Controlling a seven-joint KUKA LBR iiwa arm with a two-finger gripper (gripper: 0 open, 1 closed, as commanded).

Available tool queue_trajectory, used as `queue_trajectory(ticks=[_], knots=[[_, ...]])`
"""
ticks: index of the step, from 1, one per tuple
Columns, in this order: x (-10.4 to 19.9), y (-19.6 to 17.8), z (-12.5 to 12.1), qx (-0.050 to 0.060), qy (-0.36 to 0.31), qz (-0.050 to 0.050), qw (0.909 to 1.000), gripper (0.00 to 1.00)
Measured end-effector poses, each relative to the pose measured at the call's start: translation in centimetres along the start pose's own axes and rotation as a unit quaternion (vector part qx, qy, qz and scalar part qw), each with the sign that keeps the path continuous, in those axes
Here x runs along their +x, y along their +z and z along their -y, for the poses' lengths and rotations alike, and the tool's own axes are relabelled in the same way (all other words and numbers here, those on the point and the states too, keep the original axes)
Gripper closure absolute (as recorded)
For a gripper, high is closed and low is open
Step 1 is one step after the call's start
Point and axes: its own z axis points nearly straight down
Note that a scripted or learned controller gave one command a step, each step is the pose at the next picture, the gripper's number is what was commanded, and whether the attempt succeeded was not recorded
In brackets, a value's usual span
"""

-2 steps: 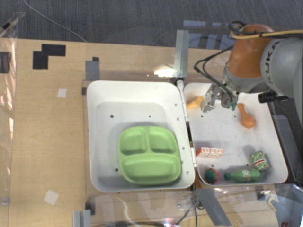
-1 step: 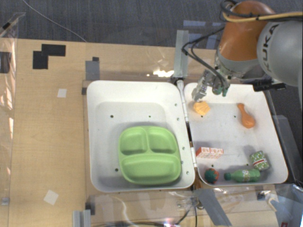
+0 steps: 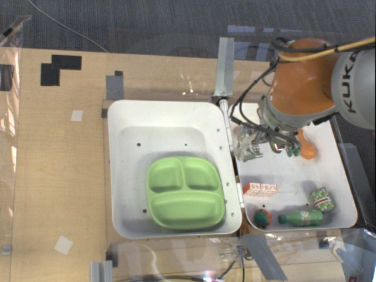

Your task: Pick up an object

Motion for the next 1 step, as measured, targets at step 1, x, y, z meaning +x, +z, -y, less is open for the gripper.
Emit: queue_trajectory(ticks=[1], knots=[[5.09, 0.03, -1.94, 0.0, -0.185, 0.0, 0.9827, 1.0]])
